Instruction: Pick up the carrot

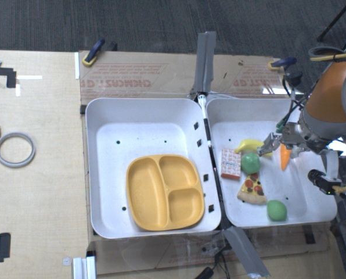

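The carrot (285, 157) is small and orange, and it stands upright with its tip pointing down in the right part of the right bin (295, 190). My gripper (285, 146) is directly over the carrot's top end. Grey fingers (273, 142) sit on either side of that end and are shut on it. The grey arm with its orange band (330, 92) comes in from the right edge above the bin.
Left of the carrot lie a yellow banana (249, 145), a green ball (251, 162) and a red-and-white box (231, 163). A pizza slice (253, 190) and a second green ball (276, 210) lie nearer the front. A yellow divided plate (161, 192) sits in the left bin (103, 156).
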Controlling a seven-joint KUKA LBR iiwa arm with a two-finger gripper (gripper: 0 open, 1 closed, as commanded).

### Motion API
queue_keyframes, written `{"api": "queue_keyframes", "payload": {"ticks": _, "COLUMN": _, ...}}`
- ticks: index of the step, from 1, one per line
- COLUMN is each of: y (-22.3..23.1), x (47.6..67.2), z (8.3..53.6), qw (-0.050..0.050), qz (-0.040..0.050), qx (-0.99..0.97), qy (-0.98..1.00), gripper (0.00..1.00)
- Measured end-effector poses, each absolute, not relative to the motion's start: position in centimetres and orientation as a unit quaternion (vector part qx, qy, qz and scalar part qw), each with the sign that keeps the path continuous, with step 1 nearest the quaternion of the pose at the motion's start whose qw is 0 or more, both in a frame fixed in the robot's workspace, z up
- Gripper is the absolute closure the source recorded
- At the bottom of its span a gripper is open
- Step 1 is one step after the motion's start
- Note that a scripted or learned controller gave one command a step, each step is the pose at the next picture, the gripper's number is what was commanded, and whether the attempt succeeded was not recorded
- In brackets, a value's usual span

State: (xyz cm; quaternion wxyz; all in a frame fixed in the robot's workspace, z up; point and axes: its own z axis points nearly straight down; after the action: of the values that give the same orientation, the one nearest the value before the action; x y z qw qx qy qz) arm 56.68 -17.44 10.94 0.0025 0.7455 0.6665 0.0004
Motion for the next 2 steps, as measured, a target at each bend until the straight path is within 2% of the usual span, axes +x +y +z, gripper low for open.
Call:
{"api": "queue_keyframes", "payload": {"ticks": 1, "y": -20.6, "x": 59.0, "z": 9.2, "qw": 0.000, "qz": -0.0001, "qx": 0.689, "qy": 0.725, "gripper": 0.00}}
{"api": "queue_keyframes", "payload": {"ticks": 2, "y": -18.5, "x": 56.0, "z": 18.6, "qw": 0.001, "qz": -0.0002, "qx": 0.605, "qy": 0.796, "gripper": 0.00}}
